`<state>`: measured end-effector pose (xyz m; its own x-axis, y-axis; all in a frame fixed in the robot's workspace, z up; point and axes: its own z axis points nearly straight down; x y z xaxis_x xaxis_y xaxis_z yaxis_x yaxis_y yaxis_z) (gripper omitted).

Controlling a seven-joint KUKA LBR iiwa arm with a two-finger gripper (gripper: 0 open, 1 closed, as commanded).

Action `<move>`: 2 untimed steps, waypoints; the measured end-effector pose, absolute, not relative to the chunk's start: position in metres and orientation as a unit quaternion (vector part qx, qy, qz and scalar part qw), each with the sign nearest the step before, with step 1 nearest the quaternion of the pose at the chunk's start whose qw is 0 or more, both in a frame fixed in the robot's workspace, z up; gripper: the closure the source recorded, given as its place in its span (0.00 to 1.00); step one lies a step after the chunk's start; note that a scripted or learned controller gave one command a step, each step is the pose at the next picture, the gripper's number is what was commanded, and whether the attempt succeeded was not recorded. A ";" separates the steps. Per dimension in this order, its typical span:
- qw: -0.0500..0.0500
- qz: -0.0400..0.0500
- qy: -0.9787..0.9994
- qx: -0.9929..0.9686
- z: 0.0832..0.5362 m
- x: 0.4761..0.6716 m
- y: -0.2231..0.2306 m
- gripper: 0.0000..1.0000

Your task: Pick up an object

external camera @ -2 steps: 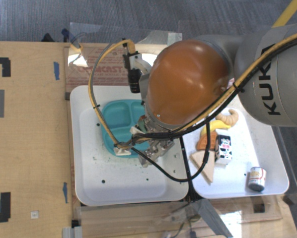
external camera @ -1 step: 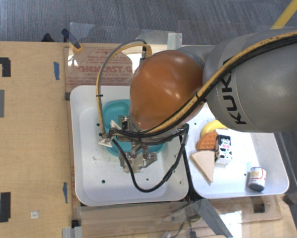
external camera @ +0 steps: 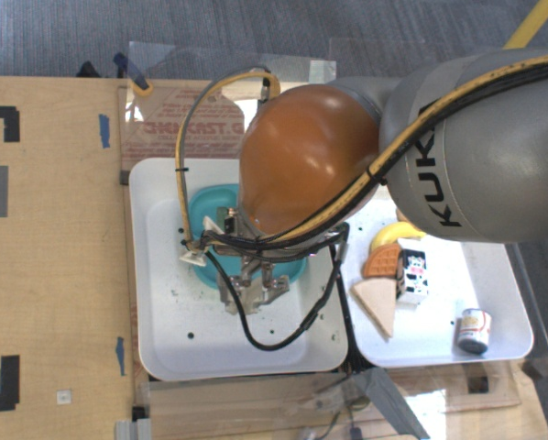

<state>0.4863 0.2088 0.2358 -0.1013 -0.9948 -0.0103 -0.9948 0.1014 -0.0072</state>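
My gripper (external camera: 252, 291) hangs low over the left bin (external camera: 164, 337), below the arm's big orange wrist band. A teal bowl-like object (external camera: 207, 211) lies in that bin right behind and under the gripper, mostly hidden by the wrist and cables. Whether the gripper touches it is unclear. The right bin (external camera: 508, 333) holds a yellow banana (external camera: 395, 235), an orange waffle-like piece (external camera: 380, 262), a black-and-white carton (external camera: 413, 275), a tan wedge (external camera: 377, 306) and a small can (external camera: 473, 330).
A cardboard sheet (external camera: 49, 246) covers the bench left of the bins. Black and yellow cables (external camera: 272, 337) loop down from the wrist over the left bin's floor. The grey arm covers the upper right of the view.
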 end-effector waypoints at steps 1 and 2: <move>0.010 0.001 0.742 -0.671 0.247 0.487 0.212 1.00; 0.015 0.001 0.741 -0.671 0.258 0.488 0.215 1.00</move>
